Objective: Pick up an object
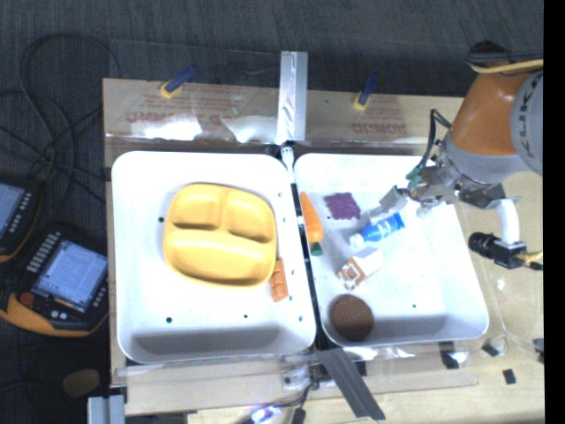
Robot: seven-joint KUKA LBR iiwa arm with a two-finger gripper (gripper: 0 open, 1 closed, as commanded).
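In the right bin [441, 316], a blue and white bottle [380, 230] lies on its side near the middle. My gripper [396, 201] hangs just above and to the right of it, reaching in from the right. Nothing shows between the fingers. A purple square [342, 206] lies to the left of the gripper. An orange carrot [311, 219] rests along the bin's left wall. A small white and orange box [361, 268] sits below the bottle, and a brown round object [351, 316] lies at the front.
The left bin [141, 325] holds a large yellow divided tray [221, 234] and a small orange piece [279, 281] by its right wall. A metal divider [292, 95] stands behind the bins. Handheld devices [53, 272] lie off the bench at the left.
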